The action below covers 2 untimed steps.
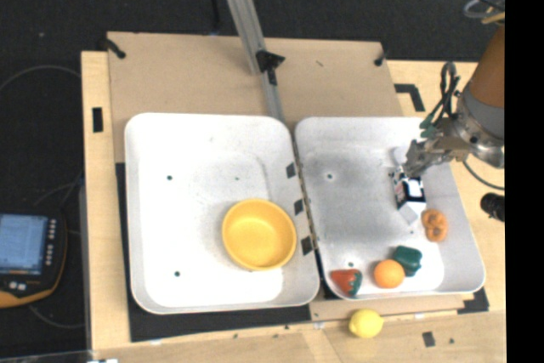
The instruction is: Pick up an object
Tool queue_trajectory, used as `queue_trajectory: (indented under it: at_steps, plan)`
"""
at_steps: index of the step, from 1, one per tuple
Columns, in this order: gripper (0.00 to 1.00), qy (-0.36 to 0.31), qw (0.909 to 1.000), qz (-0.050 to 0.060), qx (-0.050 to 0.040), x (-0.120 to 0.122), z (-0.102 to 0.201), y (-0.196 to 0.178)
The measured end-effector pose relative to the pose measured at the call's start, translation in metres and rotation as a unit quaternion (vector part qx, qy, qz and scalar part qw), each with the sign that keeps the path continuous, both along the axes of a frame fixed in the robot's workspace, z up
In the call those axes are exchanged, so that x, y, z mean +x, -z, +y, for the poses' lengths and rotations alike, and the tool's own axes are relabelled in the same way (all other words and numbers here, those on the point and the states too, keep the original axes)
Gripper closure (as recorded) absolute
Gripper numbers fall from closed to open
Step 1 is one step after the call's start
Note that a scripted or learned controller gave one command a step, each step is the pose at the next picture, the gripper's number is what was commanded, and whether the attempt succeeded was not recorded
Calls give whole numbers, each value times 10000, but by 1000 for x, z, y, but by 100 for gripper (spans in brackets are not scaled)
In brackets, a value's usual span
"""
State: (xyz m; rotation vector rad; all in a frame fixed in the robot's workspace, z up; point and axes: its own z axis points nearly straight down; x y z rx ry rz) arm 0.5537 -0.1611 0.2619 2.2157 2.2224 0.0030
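Arm: the grey robot arm with the orange band comes in from the right and leans over the right white bin.
Gripper: the two-finger gripper hangs low over the right side of that bin. I cannot tell if it is apart or together, or if it holds anything.
Things in the right bin: a small orange lumpy toy lies just below and to the right of the gripper. A dark green toy, a round orange ball and a red toy with a green bit sit near the front edge, close together.
Left bin: a round yellow bowl sits upright in the left white bin, near its front right corner.
Bench: a small yellow lemon-shaped toy lies on the tan bench top, just in front of the right bin.
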Motion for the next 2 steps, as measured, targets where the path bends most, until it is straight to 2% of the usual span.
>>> queue_trajectory:
  at_steps: [2]
  plan:
    - [100, -23, 10000, 11, 14, -13, 98, -11]
